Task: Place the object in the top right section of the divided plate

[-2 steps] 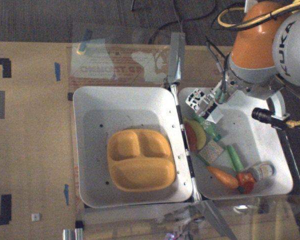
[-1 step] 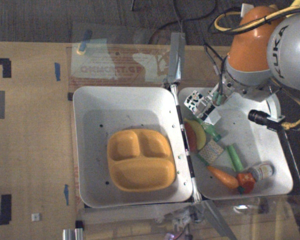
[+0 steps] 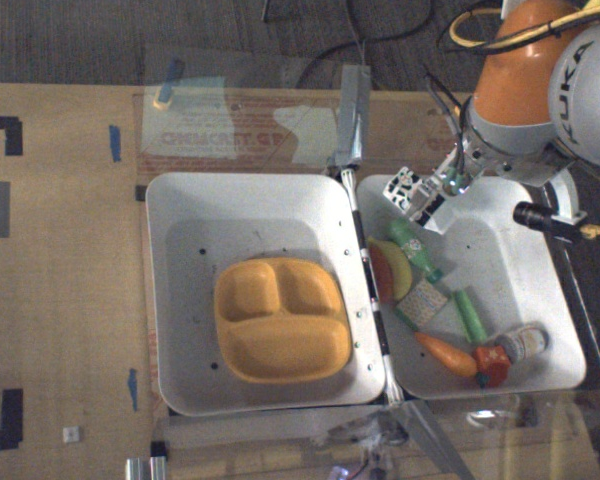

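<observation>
**Divided plate waits in the left bin**

Divided plate: you have one, orange, three sections, lying in the left bin. In the right bin you can count two green pieces, one carrot and one small bottle. Your gripper hangs over that bin's top-left corner; finger spread can't be told.

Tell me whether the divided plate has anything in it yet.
Empty. The orange divided plate in the left bin shows three bare sections; the toy carrot and other items lie in the right bin.
</observation>
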`<state>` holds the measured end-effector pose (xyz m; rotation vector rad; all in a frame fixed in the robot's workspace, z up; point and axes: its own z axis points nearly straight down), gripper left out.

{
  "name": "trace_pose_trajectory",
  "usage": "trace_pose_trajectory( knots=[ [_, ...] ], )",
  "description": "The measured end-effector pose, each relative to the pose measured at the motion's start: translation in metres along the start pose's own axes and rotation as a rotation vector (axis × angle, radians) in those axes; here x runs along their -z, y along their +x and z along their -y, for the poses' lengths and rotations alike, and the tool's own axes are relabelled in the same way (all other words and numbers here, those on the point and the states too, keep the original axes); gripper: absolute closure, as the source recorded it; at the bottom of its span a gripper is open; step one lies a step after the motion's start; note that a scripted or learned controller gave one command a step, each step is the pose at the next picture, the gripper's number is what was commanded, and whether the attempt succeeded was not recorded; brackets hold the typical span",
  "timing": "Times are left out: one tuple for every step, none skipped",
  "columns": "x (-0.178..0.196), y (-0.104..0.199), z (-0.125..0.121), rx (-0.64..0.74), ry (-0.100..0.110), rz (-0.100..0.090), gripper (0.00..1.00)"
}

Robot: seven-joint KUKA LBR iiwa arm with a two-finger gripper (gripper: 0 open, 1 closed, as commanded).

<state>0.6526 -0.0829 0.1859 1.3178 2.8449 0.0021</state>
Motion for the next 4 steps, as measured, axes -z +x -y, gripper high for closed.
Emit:
trace_pose_trajectory(
  knots=[
    [0.000, 0.024, -0.005, 0.000, 0.002, -0.004, 1.00],
    [0.000, 0.024, -0.005, 0.000, 0.002, -0.003, 0.00],
    [-0.001, 0.097, 0.089, -0.150, 0.003, -0.005, 0.00],
    [-0.001, 0.160, 0.091, -0.484, 0.007, -0.006, 0.00]
  ],
)
